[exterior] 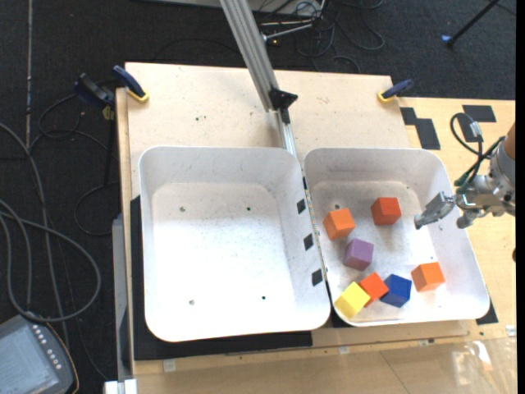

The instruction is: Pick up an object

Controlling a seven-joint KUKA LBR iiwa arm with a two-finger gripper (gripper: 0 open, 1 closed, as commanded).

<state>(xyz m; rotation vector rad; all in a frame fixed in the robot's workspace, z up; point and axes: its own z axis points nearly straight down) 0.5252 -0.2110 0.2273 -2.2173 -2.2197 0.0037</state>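
A pale wooden table (213, 97) with clamps at its upper corners stands on dark carpet crossed by cables. Coloured cubes (358, 254) lie in the right bin (459, 220). The gripper (435, 212) is at the frame's right; I cannot tell its opening.

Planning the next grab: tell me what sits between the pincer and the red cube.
Nothing visible does. The pincer hangs at the right bin's right side, and only bare bin floor separates it from the red cube.

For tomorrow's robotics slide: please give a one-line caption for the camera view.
Pincer hovers at the right bin's edge above seven coloured blocks; left bin alongside.
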